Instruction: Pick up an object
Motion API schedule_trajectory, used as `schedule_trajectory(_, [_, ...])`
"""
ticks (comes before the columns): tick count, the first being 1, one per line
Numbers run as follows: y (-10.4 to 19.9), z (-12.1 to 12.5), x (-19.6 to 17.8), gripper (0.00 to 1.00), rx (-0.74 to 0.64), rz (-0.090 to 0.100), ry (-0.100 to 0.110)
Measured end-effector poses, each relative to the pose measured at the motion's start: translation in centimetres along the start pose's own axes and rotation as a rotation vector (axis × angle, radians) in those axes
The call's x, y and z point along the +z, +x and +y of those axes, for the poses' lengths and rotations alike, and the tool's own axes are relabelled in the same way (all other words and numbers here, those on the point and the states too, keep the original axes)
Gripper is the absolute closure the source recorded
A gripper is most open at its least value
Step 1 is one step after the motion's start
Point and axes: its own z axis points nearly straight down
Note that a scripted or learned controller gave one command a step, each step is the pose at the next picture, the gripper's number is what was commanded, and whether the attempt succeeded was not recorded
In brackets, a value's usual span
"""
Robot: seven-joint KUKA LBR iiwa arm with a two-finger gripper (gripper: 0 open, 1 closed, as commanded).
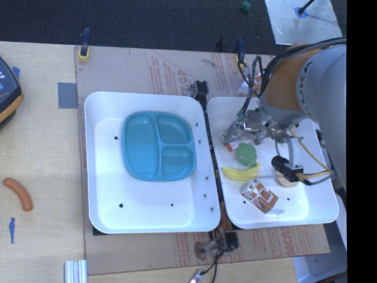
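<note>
A: We're looking down on two shallow white bins side by side. The left white bin [100, 211] carries a light-blue plastic plate with three compartments [159, 145], sitting toward its far half.

B: And the action's in the right white bin [318, 214]. We've got the grey arm with its orange band [306, 84] reaching in from the right, and the two-finger gripper [242, 130] sits low over the far left part of that bin.

A: Can we call the fingers?

B: We can't tell, too much metal and cable tangled there.

A: Just near of the gripper we see a green lumpy toy vegetable [247, 154], close beside it but nothing visibly clamped.

B: Right below that, a yellow toy banana [240, 172], touching or nearly touching the green piece. Nearer still, a brown-and-white printed packet [260, 196], tilted.

A: Out on the wooden bench, far left, we spot an orange-red toy sausage [18, 193], well apart from both bins.
</note>
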Motion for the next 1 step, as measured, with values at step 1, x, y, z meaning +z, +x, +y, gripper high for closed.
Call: schedule_trajectory(1, [0.1, -1.24, 0.05, 0.0, 0.001, -0.001, 0.003])
